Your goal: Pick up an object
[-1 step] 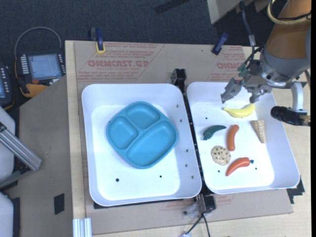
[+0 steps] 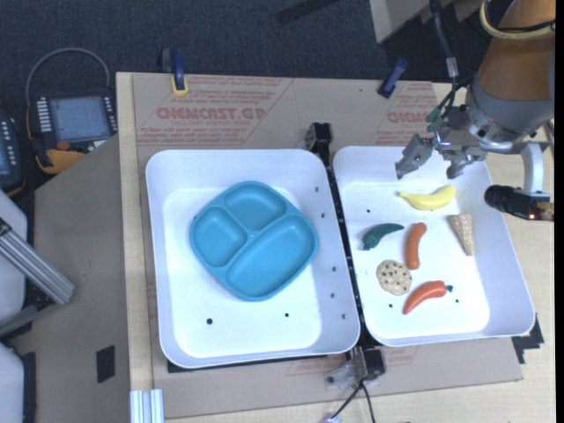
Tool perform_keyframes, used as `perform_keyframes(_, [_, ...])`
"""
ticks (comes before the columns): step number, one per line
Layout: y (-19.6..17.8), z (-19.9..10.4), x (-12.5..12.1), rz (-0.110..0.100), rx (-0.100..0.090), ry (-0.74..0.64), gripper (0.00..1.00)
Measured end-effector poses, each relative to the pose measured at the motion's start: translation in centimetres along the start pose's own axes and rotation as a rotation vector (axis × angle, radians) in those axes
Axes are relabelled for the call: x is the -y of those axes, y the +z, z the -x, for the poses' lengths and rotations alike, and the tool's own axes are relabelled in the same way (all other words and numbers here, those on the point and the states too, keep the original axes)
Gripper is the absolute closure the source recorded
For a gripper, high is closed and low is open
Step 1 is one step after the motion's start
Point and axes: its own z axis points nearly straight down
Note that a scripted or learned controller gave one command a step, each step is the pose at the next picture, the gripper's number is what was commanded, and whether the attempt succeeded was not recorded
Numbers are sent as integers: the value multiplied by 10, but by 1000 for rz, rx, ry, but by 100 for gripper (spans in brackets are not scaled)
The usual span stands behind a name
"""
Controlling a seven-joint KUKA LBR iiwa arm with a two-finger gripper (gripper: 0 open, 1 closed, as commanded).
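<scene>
The right bin [image 2: 502, 320] holds several small toy foods: a yellow banana [image 2: 427, 198], a dark green pepper [image 2: 382, 233], an orange sausage [image 2: 414, 244], a tan cone-shaped piece [image 2: 463, 233], a speckled cookie [image 2: 393, 277] and a red-orange chili [image 2: 425, 294]. My gripper [image 2: 434, 161] hangs over the bin's far edge, just above and behind the banana. Its two fingers are spread apart and hold nothing.
The left bin [image 2: 176, 307] carries a blue divided plate [image 2: 254, 239] in its middle. Black clamps sit between the bins at the far [image 2: 319, 136] and near [image 2: 368, 361] ends. A pendant with a screen [image 2: 77, 118] lies off the bench at the left.
</scene>
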Motion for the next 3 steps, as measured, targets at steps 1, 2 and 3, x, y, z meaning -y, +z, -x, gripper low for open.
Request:
perform_keyframes(1, [62, -2, -6, -7, 0, 0, 0])
perform_keyframes(2, [106, -2, 0, -6, 0, 1, 0])
perform_keyframes(3, [160, -3, 1, -7, -1, 1, 0])
